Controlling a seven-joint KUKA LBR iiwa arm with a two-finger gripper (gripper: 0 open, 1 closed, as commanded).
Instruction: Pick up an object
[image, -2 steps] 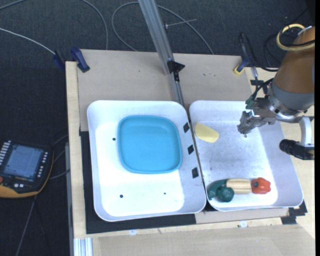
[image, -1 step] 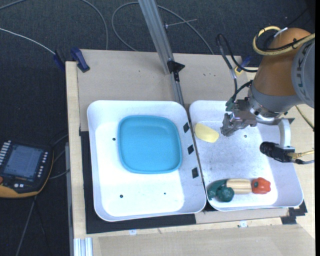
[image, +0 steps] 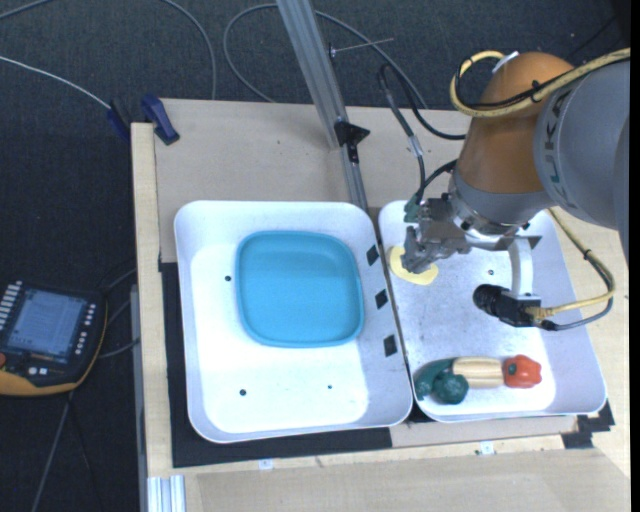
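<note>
A pale wooden bench (image: 250, 160) sits on dark carpet (image: 60, 150) strewn with thin loose cables (image: 90, 92), and two shallow white bins lie on it side by side over a black mat (image: 290, 440). The left bin (image: 205, 400) carries a blue square plate (image: 298, 287) lying flat near its middle, toward 12 o'clock. The right bin (image: 480, 340) holds the small objects: a pale yellow flat piece (image: 412, 268) at its 10 o'clock corner, and along its 6 o'clock edge a row of three touching toys, a dark green lump (image: 441, 384), a tan cylinder (image: 478, 372) and a red tomato-like ball (image: 521, 371). The arm (image: 520, 130), its orange band broad above the wrist, enters from 3 o'clock and hangs over the 12 o'clock end of the right bin. Its gripper (image: 428, 248) points down at the yellow piece and appears to touch it or sit just above it; how wide the tool stands and whether it has hold of anything cannot be told from this angle. A black fitting (image: 505, 303) on a yellow cable (image: 572, 305) hangs beside the arm over the middle of the right bin. A slanted aluminium post (image: 318, 70) rises from the bench at 12 o'clock, a blue clamp (image: 160, 118) grips the bench's 11 o'clock corner, and a teach pendant (image: 45, 335) with a lit screen lies on the floor at 9 o'clock.
</note>
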